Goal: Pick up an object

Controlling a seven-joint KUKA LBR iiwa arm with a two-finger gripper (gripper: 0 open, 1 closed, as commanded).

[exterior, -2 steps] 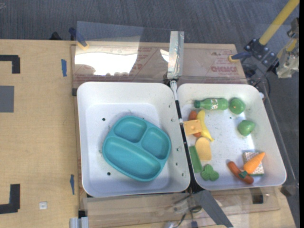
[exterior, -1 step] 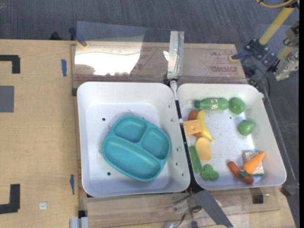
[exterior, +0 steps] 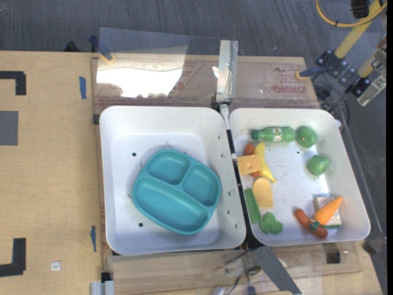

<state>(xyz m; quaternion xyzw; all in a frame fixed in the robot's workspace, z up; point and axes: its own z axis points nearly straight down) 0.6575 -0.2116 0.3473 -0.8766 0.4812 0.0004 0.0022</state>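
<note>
Lower right of the frame, you see a carrot [exterior: 330, 211] in the right bin [exterior: 351, 165]: light, hard, slippery; pinch its thick middle. I cannot tell the hand's state.

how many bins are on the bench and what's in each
2. The left bin holds a teal divided plate. The right bin holds the toy foods.

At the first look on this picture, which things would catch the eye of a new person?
The big teal divided plate in the left bin stands out first. Next comes the bright pile of toy food in the right bin: a green bottle at the far side, a yellow banana near the divider, and an orange carrot in the near right corner.
</note>
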